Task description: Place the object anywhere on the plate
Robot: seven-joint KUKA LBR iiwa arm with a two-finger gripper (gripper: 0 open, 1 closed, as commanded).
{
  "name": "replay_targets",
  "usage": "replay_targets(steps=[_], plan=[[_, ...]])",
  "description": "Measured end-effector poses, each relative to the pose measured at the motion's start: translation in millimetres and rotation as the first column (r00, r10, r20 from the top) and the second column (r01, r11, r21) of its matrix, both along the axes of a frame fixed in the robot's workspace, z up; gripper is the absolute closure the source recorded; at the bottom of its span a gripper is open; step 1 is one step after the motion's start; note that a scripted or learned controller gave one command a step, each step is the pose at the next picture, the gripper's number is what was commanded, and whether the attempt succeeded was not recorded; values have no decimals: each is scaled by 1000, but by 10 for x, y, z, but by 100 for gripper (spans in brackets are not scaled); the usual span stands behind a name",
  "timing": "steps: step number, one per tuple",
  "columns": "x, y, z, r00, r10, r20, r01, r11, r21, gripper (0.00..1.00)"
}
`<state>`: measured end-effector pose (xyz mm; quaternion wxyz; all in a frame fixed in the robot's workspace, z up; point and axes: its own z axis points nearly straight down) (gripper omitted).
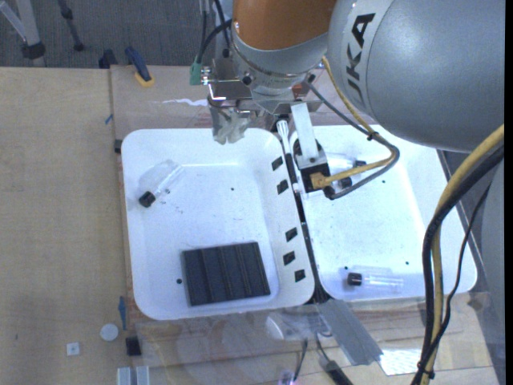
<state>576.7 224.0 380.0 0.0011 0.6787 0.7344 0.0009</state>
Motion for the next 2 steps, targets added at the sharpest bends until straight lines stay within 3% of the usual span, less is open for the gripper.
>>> replay_targets(steps=[1, 2], plan=[[-122, -44, -570, 983, 185, -7, -185, 983, 0, 100], [-311, -42, -797, 960, 280, -7, -280, 960, 0, 100]])
